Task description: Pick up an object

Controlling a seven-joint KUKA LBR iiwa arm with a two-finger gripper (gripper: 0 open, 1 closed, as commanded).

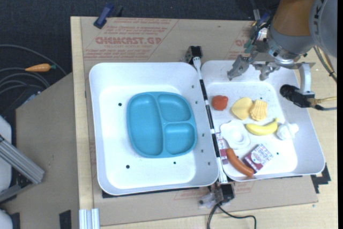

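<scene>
1. Closest to the front rim of the right bin [300,166]: a sausage [238,162] lying just beside a red-and-white packet [259,156]. Crowded together, so likely a poor first target.
2. Just behind these: a banana [262,127] stretched crosswise, with a white cup [236,137] near its left end. Curved and low; probably best gripped across the narrow width, not along the length.
3. Further back: two yellow pieces [250,109] touching each other, and a red round piece [219,102] apart on their left, near the wall shared with the left bin [107,88]. Judged the easiest pick: free on all sides, compact.
4. For a clean grasp: centre over the red round piece, descend straight, close only once both fingers straddle it, and keep clear of the bin wall.
5. Farthest back: the gripper [251,71], poised above the rear of the right bin, fingers spread apart with nothing between them.
6. Red round piece in relation to it: nearer the camera and off to the left, close but not touching.
</scene>
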